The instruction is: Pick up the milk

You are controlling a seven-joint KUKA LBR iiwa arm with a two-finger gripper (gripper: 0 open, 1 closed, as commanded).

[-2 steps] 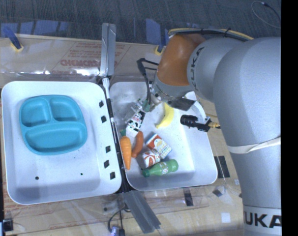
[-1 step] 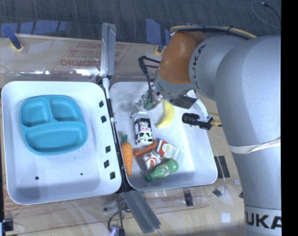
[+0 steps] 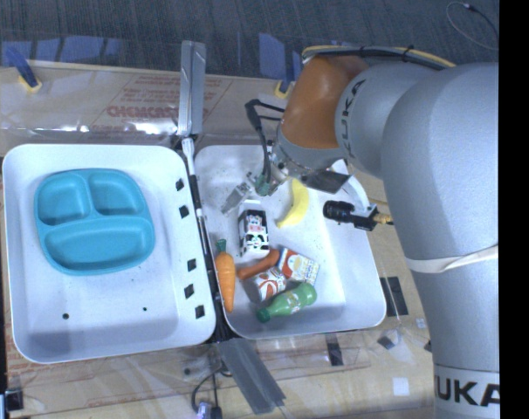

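The milk [image 3: 254,232] is a small white carton with black cow patches, standing in the middle of the right bin [image 3: 360,308]. My gripper [image 3: 244,195] hangs just above and behind the carton's top, at the end of the grey arm with the orange band. It is open, and nothing sits between its fingers. The carton is apart from them, a short way toward the bin's front.
In the right bin, a banana [image 3: 293,206] lies right of the milk. In front of it are a carrot [image 3: 225,279], a sausage [image 3: 252,267], a colourful carton [image 3: 292,267] and a green bottle [image 3: 287,303]. A blue divided plate [image 3: 93,218] lies in the left bin [image 3: 37,339].
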